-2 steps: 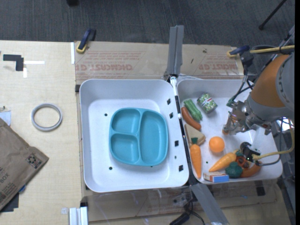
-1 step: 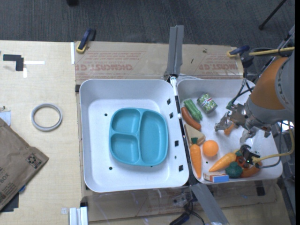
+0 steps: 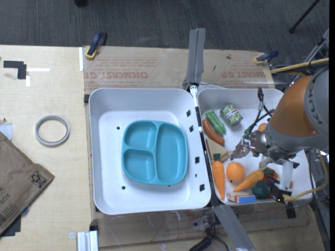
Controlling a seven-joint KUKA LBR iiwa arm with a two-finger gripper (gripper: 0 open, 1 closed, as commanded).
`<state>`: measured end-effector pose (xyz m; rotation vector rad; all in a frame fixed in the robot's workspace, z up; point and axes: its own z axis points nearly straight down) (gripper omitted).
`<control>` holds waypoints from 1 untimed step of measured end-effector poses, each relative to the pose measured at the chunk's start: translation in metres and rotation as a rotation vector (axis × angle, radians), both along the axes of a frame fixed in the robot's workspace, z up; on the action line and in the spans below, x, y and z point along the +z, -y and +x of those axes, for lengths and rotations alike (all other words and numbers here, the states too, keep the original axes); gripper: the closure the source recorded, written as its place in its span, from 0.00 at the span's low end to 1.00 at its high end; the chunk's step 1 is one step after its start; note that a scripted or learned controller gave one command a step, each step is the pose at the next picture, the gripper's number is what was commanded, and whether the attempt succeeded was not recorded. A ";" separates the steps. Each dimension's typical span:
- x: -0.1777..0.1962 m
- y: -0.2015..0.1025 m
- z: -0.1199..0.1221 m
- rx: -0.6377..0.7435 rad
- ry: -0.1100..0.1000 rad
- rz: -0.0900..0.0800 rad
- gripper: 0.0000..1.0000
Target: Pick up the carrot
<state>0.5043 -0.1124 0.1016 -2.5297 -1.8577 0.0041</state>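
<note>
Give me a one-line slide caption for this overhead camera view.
Robot arm's hand hovers over the right bin of toy food, near the carrot; blue divided plate sits in the left bin.

Red lettering, upside down from this angle, runs along the cardboard sheet (image 3: 157, 67) behind the bins; it looks like "CHEMCAST GP", repeated on the right part, though the letters are blurry. The brown box (image 3: 18, 184) at the left edge shows "BOX"
</note>
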 end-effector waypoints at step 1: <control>-0.010 -0.012 -0.027 0.180 0.003 0.000 0.00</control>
